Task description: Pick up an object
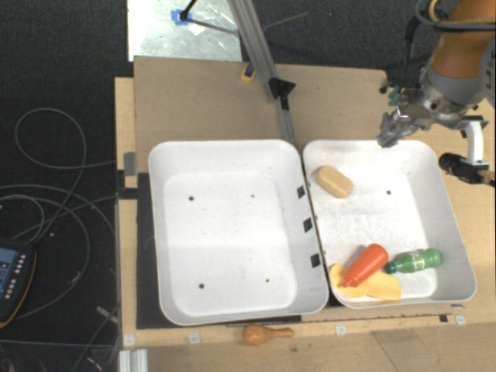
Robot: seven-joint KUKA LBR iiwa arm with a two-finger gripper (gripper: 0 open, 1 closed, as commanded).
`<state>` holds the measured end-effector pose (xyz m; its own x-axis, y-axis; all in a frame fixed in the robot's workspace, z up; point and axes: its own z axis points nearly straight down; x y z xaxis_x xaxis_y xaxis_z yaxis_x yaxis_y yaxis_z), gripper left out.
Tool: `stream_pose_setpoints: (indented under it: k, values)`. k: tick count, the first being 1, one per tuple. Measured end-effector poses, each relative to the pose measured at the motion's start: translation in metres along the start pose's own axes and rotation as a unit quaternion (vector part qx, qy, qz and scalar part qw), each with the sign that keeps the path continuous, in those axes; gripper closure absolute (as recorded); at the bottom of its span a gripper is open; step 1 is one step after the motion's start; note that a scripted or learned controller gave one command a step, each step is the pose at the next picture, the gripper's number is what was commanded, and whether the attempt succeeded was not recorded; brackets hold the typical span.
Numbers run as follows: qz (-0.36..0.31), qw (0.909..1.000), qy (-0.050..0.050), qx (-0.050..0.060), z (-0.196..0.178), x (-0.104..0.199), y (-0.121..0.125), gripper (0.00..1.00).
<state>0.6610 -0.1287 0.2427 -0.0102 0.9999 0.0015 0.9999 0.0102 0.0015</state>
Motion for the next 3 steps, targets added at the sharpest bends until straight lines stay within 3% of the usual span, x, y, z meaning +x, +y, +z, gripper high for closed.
stream_pose_setpoints:
  k: [2,3]
  values:
    - [-0.001,1.0000,0.001,0.000,0.016,0.122,-0.003,1.00]
    - [0.000,1.0000,0.001,0.001,0.013,0.169,-0.015,1.00]
